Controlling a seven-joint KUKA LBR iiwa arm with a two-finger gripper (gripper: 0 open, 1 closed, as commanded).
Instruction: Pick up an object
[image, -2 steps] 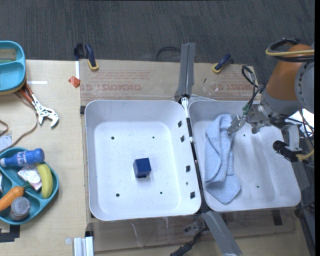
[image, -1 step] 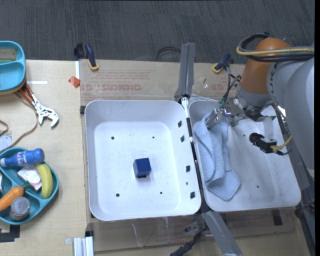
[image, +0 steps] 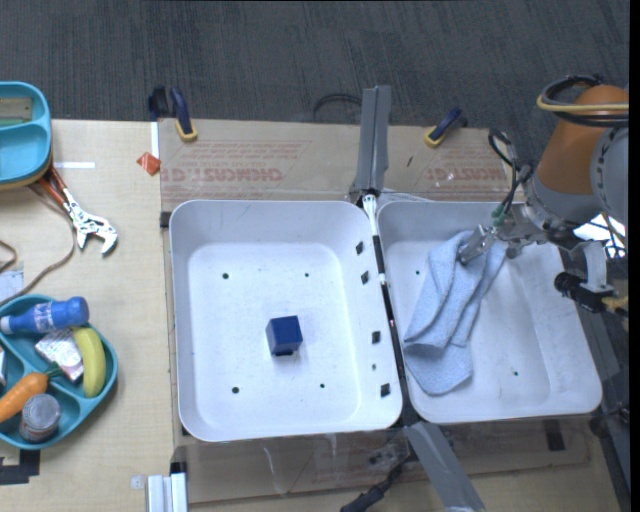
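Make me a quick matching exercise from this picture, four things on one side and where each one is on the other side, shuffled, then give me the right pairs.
Things:
1. blue cube
2. grey cloth
3. wrench
4. banana

Places:
A. on the bench top, outside both bins
B. in the right bin
C. in the blue tray at lower left
D. in the left bin

Pairs: 1-D, 2-B, 3-A, 4-C

The cloth's upper end is lifted at the gripper.
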